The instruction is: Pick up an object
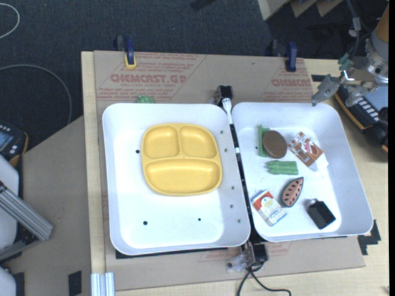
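The right bin (345, 165) holds several small objects. A brown round piece (274, 144) lies partly on a green flat piece (261, 132). A red and white packet (305, 149) sits to its right. Below them lie a green ridged piece (282, 167), a brown oval with a red edge (291, 192), another red and white packet (269, 206) and a black block (321, 214). My gripper (333, 89) hangs at the upper right, over the far right corner of this bin, apart from every object, with nothing seen in it.
The left bin (123, 202) holds a yellow divided plate (181, 159). Blue clamps (129, 47) (291, 55) pin the brown board at the back. A small green scrap (145, 99) lies behind the left bin. Cables and grey equipment (370, 106) crowd the right side.
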You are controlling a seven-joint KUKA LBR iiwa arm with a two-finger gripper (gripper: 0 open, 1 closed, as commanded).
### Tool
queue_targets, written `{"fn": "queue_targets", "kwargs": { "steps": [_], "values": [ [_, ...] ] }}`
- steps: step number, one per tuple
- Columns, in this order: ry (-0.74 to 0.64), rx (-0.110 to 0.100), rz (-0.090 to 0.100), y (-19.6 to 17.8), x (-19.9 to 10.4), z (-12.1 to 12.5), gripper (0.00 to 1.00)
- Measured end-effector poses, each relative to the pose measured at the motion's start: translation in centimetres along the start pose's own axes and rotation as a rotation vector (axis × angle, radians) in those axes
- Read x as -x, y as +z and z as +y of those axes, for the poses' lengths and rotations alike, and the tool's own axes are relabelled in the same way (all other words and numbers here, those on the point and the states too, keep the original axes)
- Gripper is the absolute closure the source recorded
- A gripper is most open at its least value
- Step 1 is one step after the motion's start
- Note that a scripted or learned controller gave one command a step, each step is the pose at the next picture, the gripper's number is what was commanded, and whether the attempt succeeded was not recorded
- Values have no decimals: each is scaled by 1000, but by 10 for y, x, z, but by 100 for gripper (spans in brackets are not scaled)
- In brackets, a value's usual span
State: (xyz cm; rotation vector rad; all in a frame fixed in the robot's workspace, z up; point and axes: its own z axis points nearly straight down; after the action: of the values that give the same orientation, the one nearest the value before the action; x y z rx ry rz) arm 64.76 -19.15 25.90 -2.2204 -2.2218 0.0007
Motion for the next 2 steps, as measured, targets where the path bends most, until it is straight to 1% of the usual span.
{"fn": "queue_targets", "kwargs": {
  "steps": [1, 2],
  "values": [
    [-2, 2, -1, -135, -64, -37, 0],
    [-2, 5, -3, -144, -63, -36, 100]
  ]
}}
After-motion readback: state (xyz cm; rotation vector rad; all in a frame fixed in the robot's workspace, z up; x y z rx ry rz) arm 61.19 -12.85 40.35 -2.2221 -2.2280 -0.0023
